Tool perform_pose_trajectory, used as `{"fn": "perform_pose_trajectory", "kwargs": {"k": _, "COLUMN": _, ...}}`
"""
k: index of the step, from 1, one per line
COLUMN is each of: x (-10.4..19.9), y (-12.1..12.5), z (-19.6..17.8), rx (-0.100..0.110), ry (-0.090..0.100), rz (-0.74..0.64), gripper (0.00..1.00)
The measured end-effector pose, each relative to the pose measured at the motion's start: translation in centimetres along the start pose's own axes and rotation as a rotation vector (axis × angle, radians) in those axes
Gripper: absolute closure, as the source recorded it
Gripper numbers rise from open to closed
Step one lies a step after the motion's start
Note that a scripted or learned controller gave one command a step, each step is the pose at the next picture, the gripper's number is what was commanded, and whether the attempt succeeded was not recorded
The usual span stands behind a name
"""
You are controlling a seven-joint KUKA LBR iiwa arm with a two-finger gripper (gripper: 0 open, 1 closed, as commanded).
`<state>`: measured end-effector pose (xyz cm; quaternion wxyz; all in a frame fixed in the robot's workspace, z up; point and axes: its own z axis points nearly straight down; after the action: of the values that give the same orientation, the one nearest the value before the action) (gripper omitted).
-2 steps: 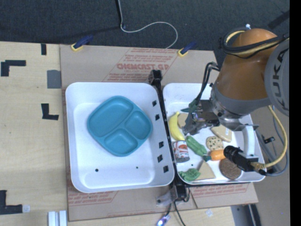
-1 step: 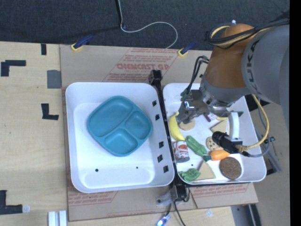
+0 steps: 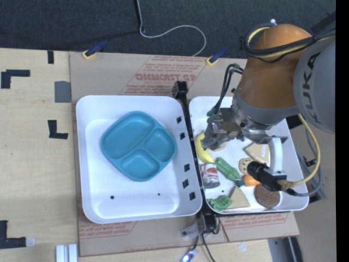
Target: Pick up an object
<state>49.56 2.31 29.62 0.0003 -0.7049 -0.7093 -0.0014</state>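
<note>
Yellow banana (image 3: 204, 153) lies along the left wall of the right bin (image 3: 297, 146), just below the gripper (image 3: 217, 138), which I read as low over that wall; I cannot tell the gripper's state from this view. I judge the risk as crowding: the banana sits close to the wall, with a small can (image 3: 210, 175) and a green piece (image 3: 228, 168) just beside it. A descent could strike the rim or push the neighbours rather than capture one object.

You have two white bins (image 3: 87, 146), one blue divided plate (image 3: 139, 145), one banana (image 3: 204, 153), one small can (image 3: 211, 175) and two green items (image 3: 228, 169).
</note>
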Motion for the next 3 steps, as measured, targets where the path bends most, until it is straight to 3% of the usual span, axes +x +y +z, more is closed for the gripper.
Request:
{"fn": "perform_pose_trajectory", "kwargs": {"k": 1, "x": 4.3, "y": -1.2, "z": -5.5, "rx": -0.002, "ry": -0.001, "rz": -0.001, "gripper": 1.00}}
{"fn": "perform_pose_trajectory", "kwargs": {"k": 2, "x": -2.6, "y": 0.0, "z": -3.4, "rx": 0.005, "ry": -0.005, "rz": 0.013, "gripper": 1.00}}
{"fn": "perform_pose_trajectory", "kwargs": {"k": 3, "x": 4.0, "y": -1.4, "z": 2.9, "rx": 0.011, "ry": -0.002, "rz": 0.000, "gripper": 1.00}}
